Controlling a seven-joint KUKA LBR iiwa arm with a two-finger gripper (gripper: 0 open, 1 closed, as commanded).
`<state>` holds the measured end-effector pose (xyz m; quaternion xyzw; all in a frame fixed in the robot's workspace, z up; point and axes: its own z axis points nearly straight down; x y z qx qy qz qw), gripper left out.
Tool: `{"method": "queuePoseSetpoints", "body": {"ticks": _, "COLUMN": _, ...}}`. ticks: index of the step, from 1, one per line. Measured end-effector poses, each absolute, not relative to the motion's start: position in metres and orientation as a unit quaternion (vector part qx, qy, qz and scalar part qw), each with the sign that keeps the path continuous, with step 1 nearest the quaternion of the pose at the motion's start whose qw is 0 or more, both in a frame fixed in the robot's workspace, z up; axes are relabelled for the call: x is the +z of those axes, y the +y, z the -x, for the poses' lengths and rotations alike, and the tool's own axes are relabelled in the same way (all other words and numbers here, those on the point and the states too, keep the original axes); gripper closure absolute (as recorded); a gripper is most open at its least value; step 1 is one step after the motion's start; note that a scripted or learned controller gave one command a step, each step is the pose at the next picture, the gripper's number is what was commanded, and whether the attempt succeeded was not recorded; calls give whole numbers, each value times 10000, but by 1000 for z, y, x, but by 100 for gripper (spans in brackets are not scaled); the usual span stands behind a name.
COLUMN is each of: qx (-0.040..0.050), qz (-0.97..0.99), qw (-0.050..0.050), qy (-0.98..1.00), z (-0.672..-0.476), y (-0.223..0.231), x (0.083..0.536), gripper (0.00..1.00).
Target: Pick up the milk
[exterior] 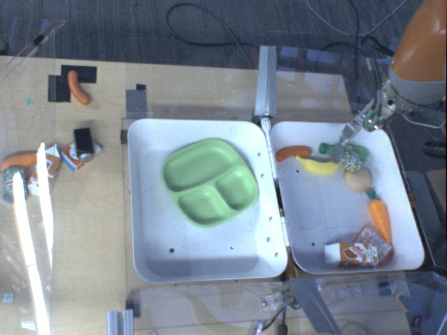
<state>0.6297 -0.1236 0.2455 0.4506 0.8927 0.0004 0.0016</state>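
Observation:
The milk, a small red-and-orange carton with a white end, lies on its side in the near right corner of the right bin. My gripper reaches in from the upper right, under the grey wrist and orange band. It hangs over the far side of that bin, by a green-and-white item and the end of a banana. The milk is well apart from it, toward the front of the bin.
In the right bin also lie a red sausage, a beige round piece and a carrot. The left bin holds a green divided plate. Another sausage and small items lie on the bench at left.

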Motion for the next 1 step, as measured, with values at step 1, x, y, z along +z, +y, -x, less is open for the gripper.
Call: {"method": "queuePoseSetpoints", "body": {"ticks": 1, "qx": 10, "qz": -4472, "qw": 45, "qy": 8944, "z": -632, "y": -122, "x": 256, "gripper": 100}}
